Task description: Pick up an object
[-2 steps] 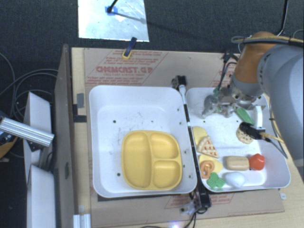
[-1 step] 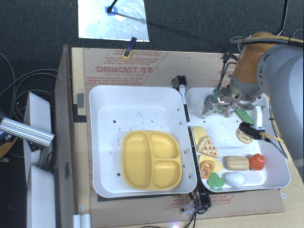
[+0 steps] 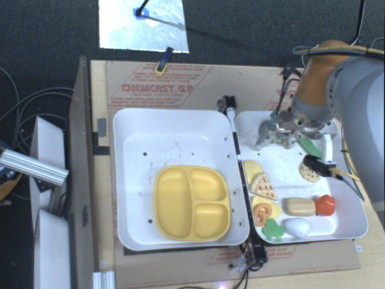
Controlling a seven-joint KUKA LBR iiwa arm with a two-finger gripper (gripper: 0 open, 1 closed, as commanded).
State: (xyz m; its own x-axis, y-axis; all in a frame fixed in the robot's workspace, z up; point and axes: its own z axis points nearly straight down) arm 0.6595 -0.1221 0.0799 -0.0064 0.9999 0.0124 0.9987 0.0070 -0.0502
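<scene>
The right bin (image 3: 355, 221) holds several toy foods. Along its left side lie a yellow wedge (image 3: 252, 169), a waffle-patterned slice (image 3: 263, 186), an orange ring (image 3: 262, 212) and a green piece (image 3: 272, 229). A white egg (image 3: 296, 226), a tan bread roll (image 3: 299, 206) and a red tomato (image 3: 325, 205) sit near the front. A round cookie (image 3: 310, 174) and a green strip (image 3: 310, 146) lie further back. My gripper (image 3: 264, 137) hangs low over the bin's back left part, above bare floor, behind the yellow wedge. Nothing shows in its grasp.
The left bin (image 3: 138, 137) holds a yellow divided plate (image 3: 192, 200). A ridge with a black clip (image 3: 227, 104) separates the two bins. The grey arm (image 3: 355, 101) fills the back right corner. Cardboard lies beneath the bins.
</scene>
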